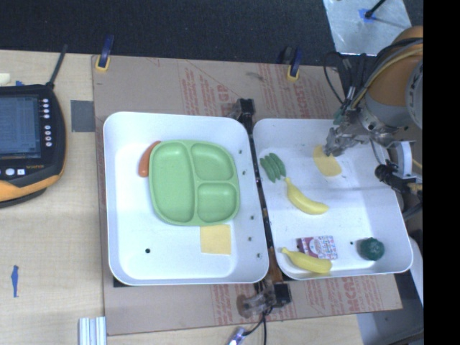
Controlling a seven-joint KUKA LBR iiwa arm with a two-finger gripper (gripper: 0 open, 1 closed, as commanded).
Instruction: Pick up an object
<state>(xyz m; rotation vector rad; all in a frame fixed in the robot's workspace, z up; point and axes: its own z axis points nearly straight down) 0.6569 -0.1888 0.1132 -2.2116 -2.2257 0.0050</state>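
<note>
Camera view, end effector (335, 149) apparently touching yellow piece (328, 165), right bin (384, 214).

1. A pale yellow, flat wedge-like object (328, 165) lies in the right bin (381, 214), near its far edge.
2. The gripper (335, 146) sits right at the object's far end, touching or just above it; which one cannot be told.
3. The object lies well beyond a yellow banana (306, 199) in the same bin.
</note>
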